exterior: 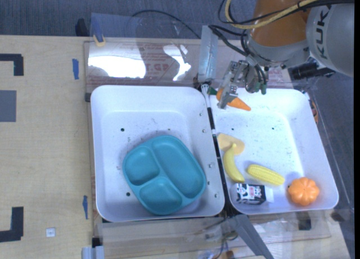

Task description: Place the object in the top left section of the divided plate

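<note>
Looks like the gripper (229, 96) has the carrot (240, 104) pinched between its fingers up over the right bin (292, 112), though it's kinda blurry. Divided plate (163, 173) in the left bin has nothing on it, so the whole carry-over is left.

banana (231, 162); corn (265, 175); orange (304, 191); carton (250, 193)

Bright, even light; strong glare on the clear panel (140, 61) behind the bins; slightly soft focus.

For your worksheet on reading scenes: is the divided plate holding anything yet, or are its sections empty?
Empty. The teal divided plate in the left bin shows only bare sections; the carrot is at the gripper over the right bin.
</note>
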Tool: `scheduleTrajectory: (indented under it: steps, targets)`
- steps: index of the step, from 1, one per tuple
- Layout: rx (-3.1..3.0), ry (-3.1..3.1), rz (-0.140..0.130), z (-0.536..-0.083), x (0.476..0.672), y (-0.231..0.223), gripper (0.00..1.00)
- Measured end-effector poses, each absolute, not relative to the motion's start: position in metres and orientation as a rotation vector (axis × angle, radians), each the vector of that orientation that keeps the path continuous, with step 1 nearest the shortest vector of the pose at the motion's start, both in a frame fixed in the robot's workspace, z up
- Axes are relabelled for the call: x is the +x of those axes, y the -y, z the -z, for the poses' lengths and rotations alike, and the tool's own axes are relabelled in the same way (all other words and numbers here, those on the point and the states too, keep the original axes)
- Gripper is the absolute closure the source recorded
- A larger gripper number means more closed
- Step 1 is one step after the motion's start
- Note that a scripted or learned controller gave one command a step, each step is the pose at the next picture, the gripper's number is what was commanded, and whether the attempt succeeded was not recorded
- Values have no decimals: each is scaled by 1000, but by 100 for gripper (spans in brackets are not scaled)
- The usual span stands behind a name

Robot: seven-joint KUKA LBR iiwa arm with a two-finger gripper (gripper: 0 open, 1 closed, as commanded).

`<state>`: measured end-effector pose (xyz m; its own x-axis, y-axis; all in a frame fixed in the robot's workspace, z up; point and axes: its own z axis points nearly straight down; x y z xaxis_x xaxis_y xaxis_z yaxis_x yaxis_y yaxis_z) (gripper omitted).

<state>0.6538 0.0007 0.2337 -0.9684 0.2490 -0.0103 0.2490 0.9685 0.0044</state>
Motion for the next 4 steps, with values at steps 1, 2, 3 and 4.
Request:
scheduleTrajectory:
  steps: [1,2,3,4]
  targets:
    - [397,-3097,-9,-245,655,0,100]
    - [304,-3108,-9,-395,654,-76,100]
    - [-392,-3103,-7,-438,609,-164,100]
    - [-770,-3049,-4,-301,560,-210,100]
